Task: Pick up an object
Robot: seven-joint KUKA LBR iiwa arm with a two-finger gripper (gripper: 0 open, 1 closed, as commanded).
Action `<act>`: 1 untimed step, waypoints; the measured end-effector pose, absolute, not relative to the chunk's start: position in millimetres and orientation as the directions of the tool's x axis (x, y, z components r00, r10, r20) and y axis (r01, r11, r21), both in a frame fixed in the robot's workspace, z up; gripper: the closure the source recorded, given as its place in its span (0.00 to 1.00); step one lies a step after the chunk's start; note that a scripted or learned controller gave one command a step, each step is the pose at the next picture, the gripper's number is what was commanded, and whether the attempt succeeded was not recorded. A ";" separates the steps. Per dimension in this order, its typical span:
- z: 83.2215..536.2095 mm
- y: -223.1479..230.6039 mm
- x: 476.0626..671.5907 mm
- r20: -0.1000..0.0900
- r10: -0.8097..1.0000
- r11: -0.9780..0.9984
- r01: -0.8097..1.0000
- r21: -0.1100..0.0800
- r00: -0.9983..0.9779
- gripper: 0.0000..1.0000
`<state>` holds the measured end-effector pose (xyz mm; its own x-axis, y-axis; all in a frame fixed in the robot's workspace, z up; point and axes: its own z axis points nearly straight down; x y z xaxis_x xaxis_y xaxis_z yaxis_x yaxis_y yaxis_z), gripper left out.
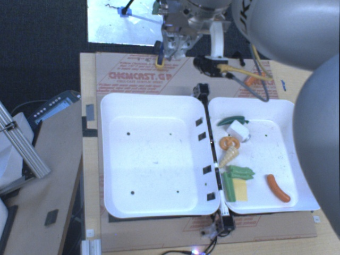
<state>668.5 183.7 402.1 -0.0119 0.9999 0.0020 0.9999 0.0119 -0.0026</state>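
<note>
Gripper [171, 49] is up at the far edge, above the cardboard behind the left bin [154, 158]; can't tell its finger state. All objects sit in the right bin [284, 142]: green pepper [231, 120], white block [239, 130], pretzel [229, 142], cone [229, 155], green leafy piece [240, 171], yellow slab [240, 190], and a sausage [278, 188] near-right, apart from the rest.

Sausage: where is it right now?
The sausage lies in the right bin, near its front right corner, apart from the yellow slice to its left.

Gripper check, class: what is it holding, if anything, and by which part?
Cannot be told: the gripper hangs above the bench beyond both bins, and nothing is seen between its fingers.
</note>
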 end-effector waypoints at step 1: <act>445.4 239.6 583.6 0.005 1.000 0.013 1.000 0.003 -0.013 1.00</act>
